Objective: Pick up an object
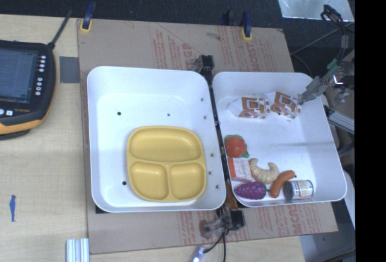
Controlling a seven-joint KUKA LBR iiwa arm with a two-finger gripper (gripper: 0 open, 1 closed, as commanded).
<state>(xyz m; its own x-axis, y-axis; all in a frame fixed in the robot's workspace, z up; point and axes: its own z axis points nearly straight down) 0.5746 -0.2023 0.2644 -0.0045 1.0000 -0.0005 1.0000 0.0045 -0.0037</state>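
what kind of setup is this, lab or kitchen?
Likely a robot lab bench: two white bins clamped on cardboard, a teach pendant at the left, toy food like a tomato, and a yellow divided tray.

A yellow divided tray [166, 163] sits in the left bin [102, 89], and a handheld control screen [23, 86] lies on the bench's far left edge [36, 182].
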